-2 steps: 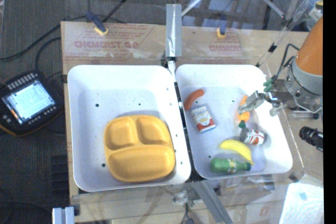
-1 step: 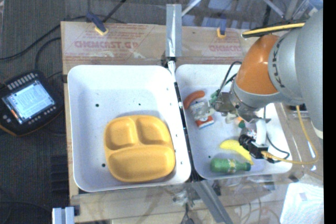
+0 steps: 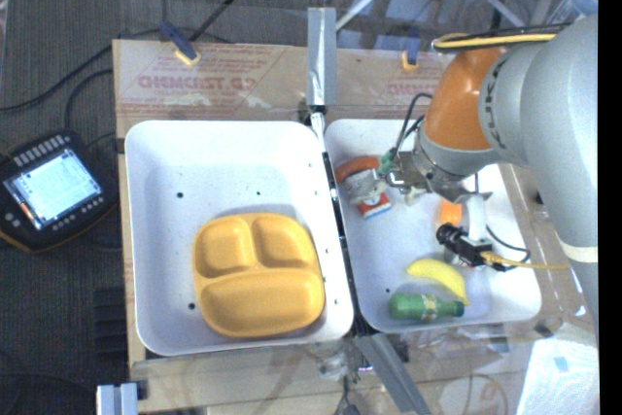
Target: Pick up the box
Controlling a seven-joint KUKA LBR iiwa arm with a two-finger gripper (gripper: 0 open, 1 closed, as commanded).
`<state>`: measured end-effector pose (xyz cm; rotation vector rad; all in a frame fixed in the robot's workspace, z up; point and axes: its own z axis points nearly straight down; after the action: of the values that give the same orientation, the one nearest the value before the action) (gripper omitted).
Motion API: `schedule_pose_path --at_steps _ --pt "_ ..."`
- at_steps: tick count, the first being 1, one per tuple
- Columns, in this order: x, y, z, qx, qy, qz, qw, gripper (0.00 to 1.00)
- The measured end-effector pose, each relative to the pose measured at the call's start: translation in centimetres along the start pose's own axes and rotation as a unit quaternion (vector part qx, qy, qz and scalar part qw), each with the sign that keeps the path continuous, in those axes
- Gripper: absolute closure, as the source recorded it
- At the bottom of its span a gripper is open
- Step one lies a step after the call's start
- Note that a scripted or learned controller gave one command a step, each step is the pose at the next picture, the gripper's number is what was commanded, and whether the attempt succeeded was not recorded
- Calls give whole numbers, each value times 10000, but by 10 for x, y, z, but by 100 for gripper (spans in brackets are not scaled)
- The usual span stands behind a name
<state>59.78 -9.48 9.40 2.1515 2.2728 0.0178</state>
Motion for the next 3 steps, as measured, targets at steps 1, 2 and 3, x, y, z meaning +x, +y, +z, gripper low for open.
schedule_pose_path --at_steps 1,2,3 --pt "0 4 -14 -65 -12 -5 10000 100" --pt "0 3 -13 -48 -9 -4 10000 0" --pt "-1 21 0 16 13 191 9998 0"
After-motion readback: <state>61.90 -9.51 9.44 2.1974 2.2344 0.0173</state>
